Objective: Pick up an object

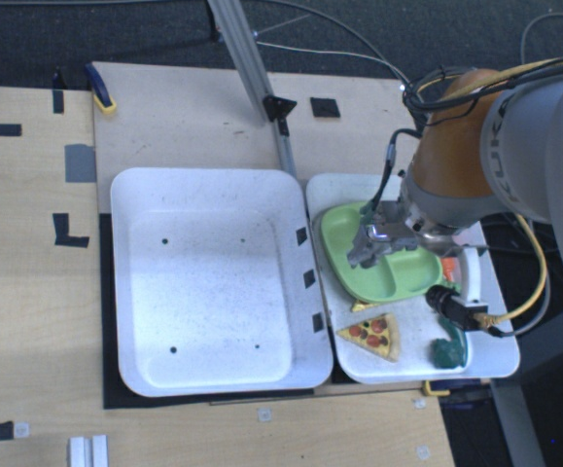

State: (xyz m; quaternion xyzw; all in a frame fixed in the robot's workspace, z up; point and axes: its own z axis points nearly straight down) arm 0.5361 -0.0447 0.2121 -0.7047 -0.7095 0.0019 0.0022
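My gripper reaches down into the right bin, right over a light green plate or dish that lies tilted in the bin's middle. A toy pizza slice lies in front of the dish, near the bin's front edge. A dark green object rests at the bin's front right corner. A small orange-red piece peeks out at the dish's right side, next to a white object. The arm hides the back part of this bin.
The left bin sits beside the right one, with a slanted metal pole rising behind them. Black tape marks and a blue-yellow clamp sit on the wooden bench at the left.
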